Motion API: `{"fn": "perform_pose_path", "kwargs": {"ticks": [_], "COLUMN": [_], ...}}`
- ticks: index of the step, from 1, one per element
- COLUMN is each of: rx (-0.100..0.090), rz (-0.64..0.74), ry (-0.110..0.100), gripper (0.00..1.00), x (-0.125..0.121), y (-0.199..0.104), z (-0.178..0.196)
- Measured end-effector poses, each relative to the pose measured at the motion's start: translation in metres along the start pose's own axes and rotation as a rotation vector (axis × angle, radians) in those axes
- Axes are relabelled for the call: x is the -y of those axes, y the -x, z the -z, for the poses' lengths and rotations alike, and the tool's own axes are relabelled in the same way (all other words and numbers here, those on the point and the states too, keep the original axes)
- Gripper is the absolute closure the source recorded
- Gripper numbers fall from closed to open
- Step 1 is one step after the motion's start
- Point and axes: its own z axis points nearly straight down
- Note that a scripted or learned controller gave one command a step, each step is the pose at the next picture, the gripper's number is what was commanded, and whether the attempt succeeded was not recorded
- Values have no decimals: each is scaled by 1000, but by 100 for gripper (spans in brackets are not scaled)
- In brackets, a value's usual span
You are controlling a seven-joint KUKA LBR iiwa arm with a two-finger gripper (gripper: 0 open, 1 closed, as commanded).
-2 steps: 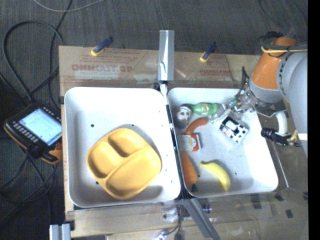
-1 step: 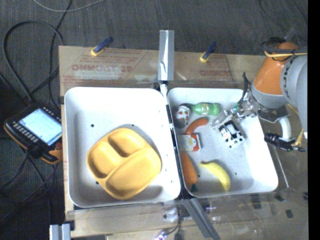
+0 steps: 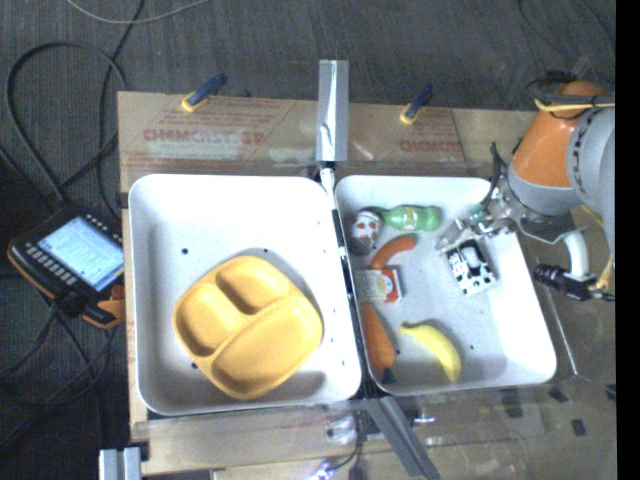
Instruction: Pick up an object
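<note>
Lying at the far left of the frame: a handheld teach pendant [image 3: 72,258] with a lit screen, off the worktop [image 3: 240,133]. Filling the left bin [image 3: 160,203]: a yellow divided plate [image 3: 248,325], sitting slightly tilted toward the lower middle.

Crowding the left side of the right bin [image 3: 520,363], from the upper part down: a small white ball with red marks [image 3: 366,229], a green bottle-like toy [image 3: 412,218], an orange sausage-like piece [image 3: 392,250], a small printed packet [image 3: 381,286], an orange carrot [image 3: 376,334], and a yellow banana [image 3: 435,349] toward the lower middle.

Hanging over the right half of that bin: the pincer [image 3: 470,264], nothing seen clamped between its parts; whether apart or together, cannot tell from here.

Likely still choosing a target, with every object resting on the bin floor.

Risks, judged from this layout: closing on bare floor, well apart from the cluster; nudging neighbours, given packet, sausage-like piece and carrot lying close together; slipping off the rounded ball or banana.
</note>
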Motion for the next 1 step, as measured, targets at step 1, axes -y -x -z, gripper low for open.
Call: {"fn": "perform_pose_path", "kwargs": {"ticks": [1], "rx": [-4], "rz": [-164], "ry": [-15], "gripper": [100], "x": [-11], "y": [-61], "z": [78]}}
